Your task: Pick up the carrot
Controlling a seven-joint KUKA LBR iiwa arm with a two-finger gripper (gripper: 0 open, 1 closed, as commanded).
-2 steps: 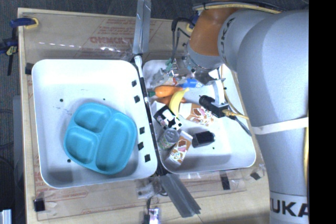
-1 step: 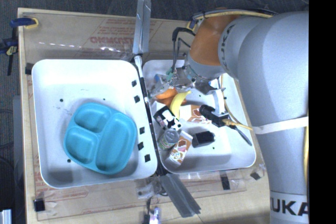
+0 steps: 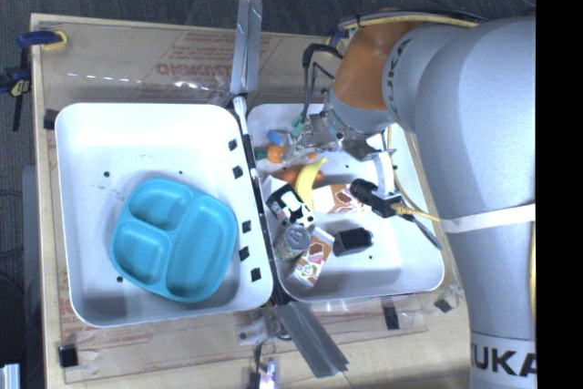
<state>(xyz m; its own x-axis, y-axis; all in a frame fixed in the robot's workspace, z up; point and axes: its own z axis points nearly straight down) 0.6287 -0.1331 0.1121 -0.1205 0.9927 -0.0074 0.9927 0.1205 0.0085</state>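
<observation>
The carrot (image 3: 289, 175) is an orange piece in the right bin (image 3: 414, 264), lying partly under a yellow banana (image 3: 310, 178) near the bin's left wall. My gripper (image 3: 308, 137) reaches down into the back left part of that bin, just above and behind the carrot. The wrist and its orange band (image 3: 369, 68) hide most of the gripper. I see nothing clearly held in it.
Around the carrot lie a small orange and blue item (image 3: 273, 150), a black and white toy (image 3: 291, 207), a can (image 3: 294, 239), a printed carton (image 3: 312, 260) and a black block (image 3: 352, 239). A blue divided plate (image 3: 173, 237) sits in the left bin (image 3: 82, 159).
</observation>
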